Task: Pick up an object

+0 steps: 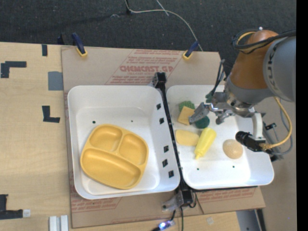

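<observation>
The right bin (255,174) holds several toy foods. A yellow corn cob (205,142) lies near its middle, with a pale yellow piece (186,137) to its left and a tan round one (233,149) to its right. A yellow wedge (186,115) and a green leafy piece (186,105) sit at the back left, next to a dark green item (202,122). My gripper (210,114) hangs over the dark green item, fingers spread open, with nothing between them.
The left bin (84,97) carries a yellow divided plate (114,155). A black divider (166,129) runs between the bins. Both bins rest on cardboard (139,69) clamped at the back. The arm (257,66) covers the right bin's back right corner.
</observation>
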You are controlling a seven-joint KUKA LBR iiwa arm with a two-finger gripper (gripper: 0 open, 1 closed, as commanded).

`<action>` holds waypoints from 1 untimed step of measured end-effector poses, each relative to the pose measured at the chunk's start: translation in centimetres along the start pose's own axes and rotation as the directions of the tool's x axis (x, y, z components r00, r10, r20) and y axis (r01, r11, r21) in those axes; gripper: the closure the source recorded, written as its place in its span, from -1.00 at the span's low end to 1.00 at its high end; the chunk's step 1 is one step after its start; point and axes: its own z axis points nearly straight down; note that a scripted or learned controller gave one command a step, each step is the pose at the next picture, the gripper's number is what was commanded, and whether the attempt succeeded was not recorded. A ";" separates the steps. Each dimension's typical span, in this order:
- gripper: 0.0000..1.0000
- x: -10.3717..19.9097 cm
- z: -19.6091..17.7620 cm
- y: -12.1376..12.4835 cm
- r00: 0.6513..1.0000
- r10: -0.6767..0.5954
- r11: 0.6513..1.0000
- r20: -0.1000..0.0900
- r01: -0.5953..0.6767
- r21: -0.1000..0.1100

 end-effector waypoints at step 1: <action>-1.00 0.3 6.2 0.5 1.000 -0.001 1.000 0.000 0.001 -0.001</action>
